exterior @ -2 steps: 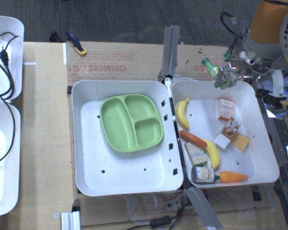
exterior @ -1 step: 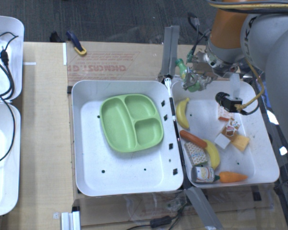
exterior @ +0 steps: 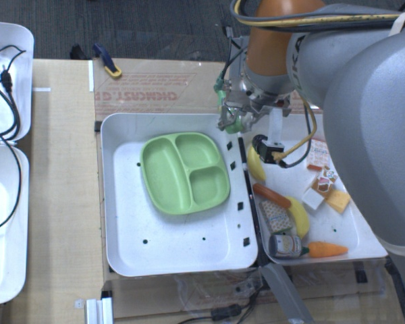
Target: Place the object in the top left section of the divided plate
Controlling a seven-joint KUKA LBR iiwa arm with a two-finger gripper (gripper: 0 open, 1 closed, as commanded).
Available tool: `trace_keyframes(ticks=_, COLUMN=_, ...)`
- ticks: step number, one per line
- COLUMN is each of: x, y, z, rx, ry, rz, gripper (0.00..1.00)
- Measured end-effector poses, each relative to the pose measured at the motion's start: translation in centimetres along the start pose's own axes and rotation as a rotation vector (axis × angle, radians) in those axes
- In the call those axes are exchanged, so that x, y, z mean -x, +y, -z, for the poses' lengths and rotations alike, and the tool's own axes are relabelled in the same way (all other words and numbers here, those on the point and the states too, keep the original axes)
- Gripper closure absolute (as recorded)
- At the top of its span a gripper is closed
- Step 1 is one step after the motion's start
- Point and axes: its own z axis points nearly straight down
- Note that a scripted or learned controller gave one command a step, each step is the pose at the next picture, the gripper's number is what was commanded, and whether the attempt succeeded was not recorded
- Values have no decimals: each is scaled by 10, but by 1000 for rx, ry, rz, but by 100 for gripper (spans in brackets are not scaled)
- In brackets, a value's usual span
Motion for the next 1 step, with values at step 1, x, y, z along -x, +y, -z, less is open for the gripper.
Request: trace_keyframes(ticks=1, x=1, y=0, z=0, rx=1, ry=-1, rz=-1, gripper=0)
